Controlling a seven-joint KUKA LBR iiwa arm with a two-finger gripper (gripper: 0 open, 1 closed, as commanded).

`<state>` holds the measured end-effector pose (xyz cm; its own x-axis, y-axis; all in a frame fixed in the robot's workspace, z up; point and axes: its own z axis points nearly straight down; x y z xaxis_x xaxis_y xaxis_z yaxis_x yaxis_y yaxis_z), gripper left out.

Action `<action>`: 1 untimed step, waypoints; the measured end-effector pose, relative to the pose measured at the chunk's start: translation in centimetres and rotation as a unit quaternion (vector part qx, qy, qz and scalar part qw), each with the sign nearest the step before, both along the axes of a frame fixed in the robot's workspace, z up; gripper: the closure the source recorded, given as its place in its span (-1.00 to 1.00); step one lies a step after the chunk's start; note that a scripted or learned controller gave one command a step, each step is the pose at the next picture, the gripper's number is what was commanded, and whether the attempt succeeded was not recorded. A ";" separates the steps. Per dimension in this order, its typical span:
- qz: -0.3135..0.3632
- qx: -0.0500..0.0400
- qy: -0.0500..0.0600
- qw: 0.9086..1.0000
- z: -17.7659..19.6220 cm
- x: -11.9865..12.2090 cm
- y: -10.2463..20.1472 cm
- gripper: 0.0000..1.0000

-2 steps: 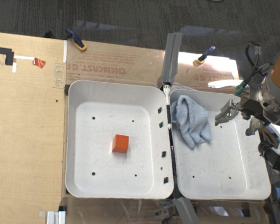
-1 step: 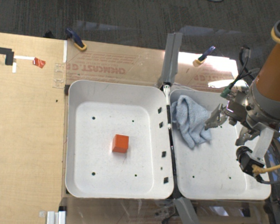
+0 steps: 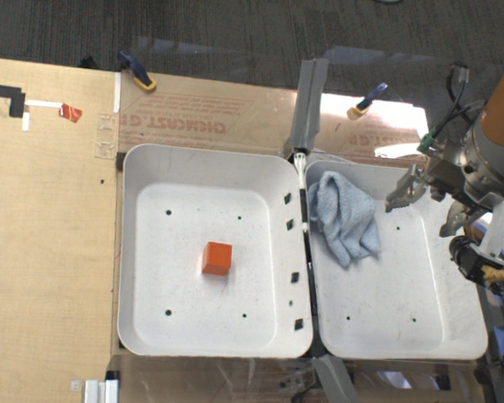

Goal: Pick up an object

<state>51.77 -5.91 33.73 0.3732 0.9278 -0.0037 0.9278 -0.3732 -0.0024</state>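
Wooden bench (image 3: 40,222) carries two white bins side by side; your left bin (image 3: 142,257) has an orange-red block (image 3: 217,259) near its middle, sitting flat, apart from every wall; your right bin (image 3: 417,316) has a crumpled blue-grey cloth (image 3: 345,215) in its upper left corner, against the divider side; your gripper (image 3: 423,202) hangs over the right bin's upper right, fingers spread apart, nothing between them, just right of the cloth, not touching it.

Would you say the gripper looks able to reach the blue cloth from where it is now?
Probably yes: the gripper hangs over the right bin, just beside the blue cloth, with nothing between them.
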 end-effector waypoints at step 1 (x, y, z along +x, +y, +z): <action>-0.070 0.000 -0.001 0.998 9.6 -3.9 6.5 -1.00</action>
